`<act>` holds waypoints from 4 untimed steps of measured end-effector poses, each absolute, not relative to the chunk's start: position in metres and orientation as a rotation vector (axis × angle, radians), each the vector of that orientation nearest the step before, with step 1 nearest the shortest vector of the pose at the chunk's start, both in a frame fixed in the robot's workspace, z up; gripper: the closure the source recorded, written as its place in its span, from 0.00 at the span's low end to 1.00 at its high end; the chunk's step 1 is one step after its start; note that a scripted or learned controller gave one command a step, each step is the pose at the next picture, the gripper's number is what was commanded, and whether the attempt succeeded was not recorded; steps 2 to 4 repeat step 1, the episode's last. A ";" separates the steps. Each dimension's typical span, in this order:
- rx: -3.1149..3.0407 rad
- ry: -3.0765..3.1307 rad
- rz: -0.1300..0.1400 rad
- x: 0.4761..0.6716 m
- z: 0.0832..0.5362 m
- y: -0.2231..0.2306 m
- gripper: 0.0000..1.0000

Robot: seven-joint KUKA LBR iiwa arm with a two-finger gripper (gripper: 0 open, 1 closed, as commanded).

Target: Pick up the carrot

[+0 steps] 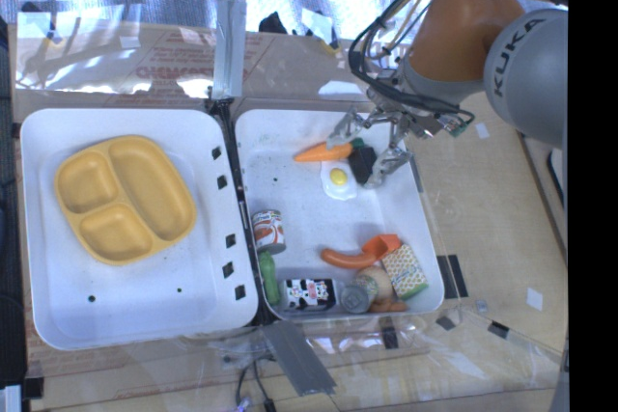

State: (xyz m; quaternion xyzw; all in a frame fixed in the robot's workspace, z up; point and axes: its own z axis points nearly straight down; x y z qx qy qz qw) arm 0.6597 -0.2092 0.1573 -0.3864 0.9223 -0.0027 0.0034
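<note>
Now — one carrot (323,151) | one end effector (372,145) — two bins (126,314)

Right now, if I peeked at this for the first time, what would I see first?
Probably the big yellow tray with three sections, sitting in the left bin. Next, the grey and orange arm reaching in from the right, its gripper low over the right bin beside the orange carrot and a fried egg toy.
</note>
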 end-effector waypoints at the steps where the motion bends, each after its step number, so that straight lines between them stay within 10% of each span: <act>1: -1.306 2.848 -0.009 0.660 0.096 -0.193 0.00; 4: -1.306 2.848 -0.009 0.660 0.096 -0.193 0.00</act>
